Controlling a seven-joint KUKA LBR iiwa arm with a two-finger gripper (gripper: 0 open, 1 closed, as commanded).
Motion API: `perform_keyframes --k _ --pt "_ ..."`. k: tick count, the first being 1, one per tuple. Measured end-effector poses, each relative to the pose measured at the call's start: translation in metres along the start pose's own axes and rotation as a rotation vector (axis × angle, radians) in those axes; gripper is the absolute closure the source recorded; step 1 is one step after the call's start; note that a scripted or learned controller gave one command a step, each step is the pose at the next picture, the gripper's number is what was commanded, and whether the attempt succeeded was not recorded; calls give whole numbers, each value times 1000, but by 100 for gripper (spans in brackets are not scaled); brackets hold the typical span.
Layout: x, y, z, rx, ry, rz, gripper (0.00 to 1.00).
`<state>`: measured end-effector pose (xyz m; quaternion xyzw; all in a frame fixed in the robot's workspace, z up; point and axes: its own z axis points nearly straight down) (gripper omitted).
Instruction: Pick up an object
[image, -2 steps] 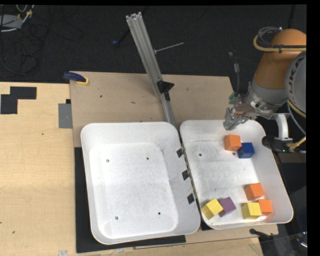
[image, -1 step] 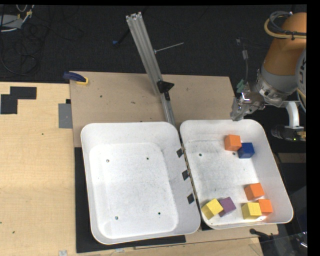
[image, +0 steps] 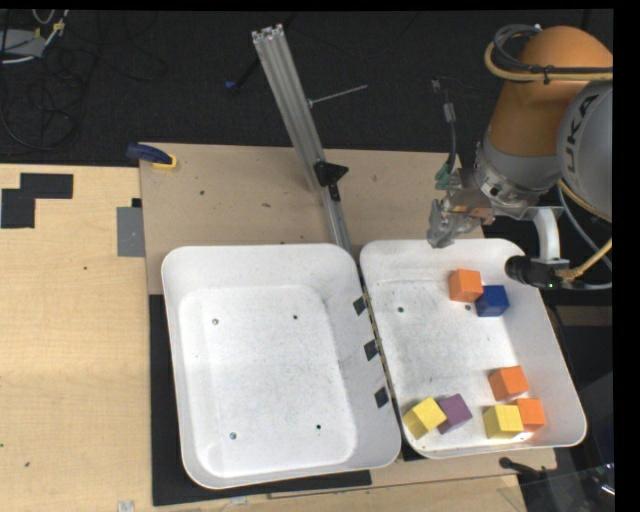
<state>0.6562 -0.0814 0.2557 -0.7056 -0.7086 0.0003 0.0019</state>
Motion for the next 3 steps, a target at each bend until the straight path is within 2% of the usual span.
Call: perform_keyframes --k 1,3 --pt "50 -9 -3 1 0 1 100" --pt "159 -48 3 3 -1 0 100"
